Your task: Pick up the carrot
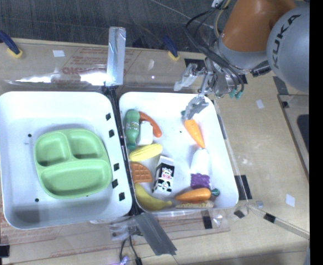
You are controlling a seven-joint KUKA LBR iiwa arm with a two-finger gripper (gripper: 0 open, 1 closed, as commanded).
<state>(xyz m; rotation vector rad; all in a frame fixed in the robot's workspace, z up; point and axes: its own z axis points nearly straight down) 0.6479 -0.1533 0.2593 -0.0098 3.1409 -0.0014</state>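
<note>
Grey arm with orange band comes in from top right, wrist over the far right corner of the right white bin. Gripper hangs just inside that corner, tips right above the top end of an orange carrot. Can't tell if the fingers are open or closed; they're a small grey blur. Nothing visibly between them.

The carrot lies on the bin floor, right side, far half, tilted with its narrow end pointing near-right. Can't tell whether the gripper tips touch it or sit just above.

A second orange carrot with green top lies at the near right of the same bin, roughly level, beside a purple block-like piece. A white bottle-shaped item sits between the purple piece and the first carrot.

Left side of that bin: a green bottle-like item against the left wall, an orange-red curved piece next to it, yellow corn cob nearer, a brown waffle-like piece, a yellow banana along the near wall. A small black-and-white carton stands mid-bin.

Left white bin holds a green divided plastic tray, three compartments.

Both bins sit on the tan desk; a silver metal bracket stands at the far edge between them.
</note>
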